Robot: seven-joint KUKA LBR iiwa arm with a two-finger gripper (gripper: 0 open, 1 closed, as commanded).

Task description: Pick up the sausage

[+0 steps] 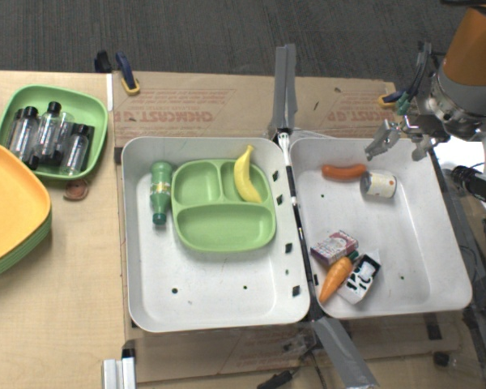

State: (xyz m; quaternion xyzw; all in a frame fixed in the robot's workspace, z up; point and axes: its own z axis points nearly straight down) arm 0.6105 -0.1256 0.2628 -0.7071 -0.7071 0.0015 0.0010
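Two bins sit side by side on the counter (57, 322). In the left bin (215, 298), a divided plate (223, 221) lies toward the back; a banana (246, 177) rests in its rear right compartment, and a bottle (159, 191) lies just left of the plate. In the right bin (413, 258), the sausage (343, 170) lies near the back wall, with a small cup (379, 185) on its side just right of it. Toward the front left, a small box (334, 246), a carrot (335, 277) and a card (361, 277) cluster together. The tool (405, 136) hangs over the right bin's back right corner. Left of the bins, a tray of bottles (53, 132) sits behind a stack of plates (12, 217).
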